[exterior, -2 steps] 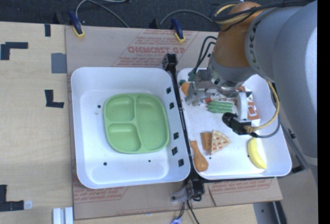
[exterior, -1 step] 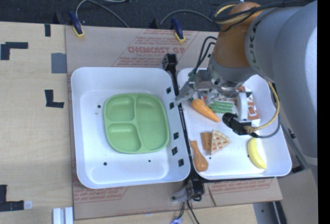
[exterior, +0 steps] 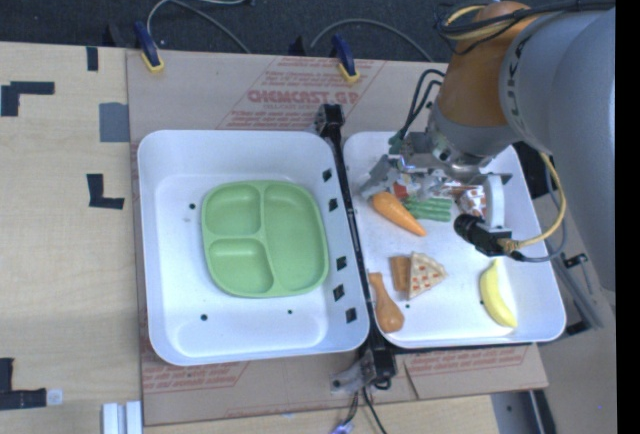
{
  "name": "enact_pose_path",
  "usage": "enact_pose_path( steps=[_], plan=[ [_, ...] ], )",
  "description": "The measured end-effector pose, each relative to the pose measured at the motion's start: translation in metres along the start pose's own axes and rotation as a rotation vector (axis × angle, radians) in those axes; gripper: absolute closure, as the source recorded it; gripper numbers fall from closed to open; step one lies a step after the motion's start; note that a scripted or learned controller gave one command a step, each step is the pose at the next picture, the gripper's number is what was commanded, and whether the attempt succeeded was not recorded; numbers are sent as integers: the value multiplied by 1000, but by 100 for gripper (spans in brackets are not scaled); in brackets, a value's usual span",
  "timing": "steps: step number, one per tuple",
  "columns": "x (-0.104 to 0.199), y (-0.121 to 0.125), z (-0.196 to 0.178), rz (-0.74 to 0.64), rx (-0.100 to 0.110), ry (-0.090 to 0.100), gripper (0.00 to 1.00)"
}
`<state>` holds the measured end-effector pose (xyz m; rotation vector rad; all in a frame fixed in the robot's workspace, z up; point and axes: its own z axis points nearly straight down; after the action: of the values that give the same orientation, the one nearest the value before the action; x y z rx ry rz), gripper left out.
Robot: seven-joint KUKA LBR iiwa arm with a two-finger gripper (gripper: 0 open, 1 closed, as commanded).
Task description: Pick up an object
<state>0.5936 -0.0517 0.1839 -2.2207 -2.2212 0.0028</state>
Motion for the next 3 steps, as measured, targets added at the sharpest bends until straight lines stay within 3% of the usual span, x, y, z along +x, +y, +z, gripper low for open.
enact_pose_path(
  steps=[1,2,3],
  plan=[
    [-53,25,83,1,-2,-3,0],
    [-54,35,95,6,12,-7,0],
    [-56,24,93,-1,-16,-5,0]
  ],
)
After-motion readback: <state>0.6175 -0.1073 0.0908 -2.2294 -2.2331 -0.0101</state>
